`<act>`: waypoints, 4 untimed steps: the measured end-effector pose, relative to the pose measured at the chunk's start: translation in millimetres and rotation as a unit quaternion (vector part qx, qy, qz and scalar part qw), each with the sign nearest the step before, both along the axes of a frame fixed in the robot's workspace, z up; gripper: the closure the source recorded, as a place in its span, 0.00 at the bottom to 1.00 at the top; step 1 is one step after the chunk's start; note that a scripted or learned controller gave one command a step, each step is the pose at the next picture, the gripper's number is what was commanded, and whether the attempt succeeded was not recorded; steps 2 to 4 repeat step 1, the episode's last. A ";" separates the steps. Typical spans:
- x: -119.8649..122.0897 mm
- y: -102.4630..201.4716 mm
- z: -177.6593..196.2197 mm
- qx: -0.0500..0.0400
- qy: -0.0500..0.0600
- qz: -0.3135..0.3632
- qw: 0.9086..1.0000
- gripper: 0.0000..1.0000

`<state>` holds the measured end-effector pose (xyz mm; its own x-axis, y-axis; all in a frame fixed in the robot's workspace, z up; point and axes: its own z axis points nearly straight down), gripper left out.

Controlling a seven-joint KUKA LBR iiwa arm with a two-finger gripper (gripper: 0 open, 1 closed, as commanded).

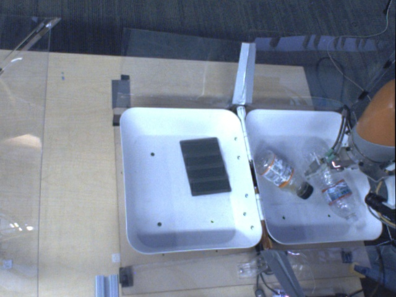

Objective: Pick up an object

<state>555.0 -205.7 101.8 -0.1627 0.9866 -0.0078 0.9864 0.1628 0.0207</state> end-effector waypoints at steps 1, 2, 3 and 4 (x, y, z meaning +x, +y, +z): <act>14.1 38.5 78.7 0.002 0.007 -0.016 1.000 1.00; 14.1 38.5 78.7 0.002 0.007 -0.016 1.000 1.00; 14.1 38.5 78.7 0.002 0.007 -0.016 1.000 1.00; 14.1 38.5 78.7 0.002 0.007 -0.016 1.000 1.00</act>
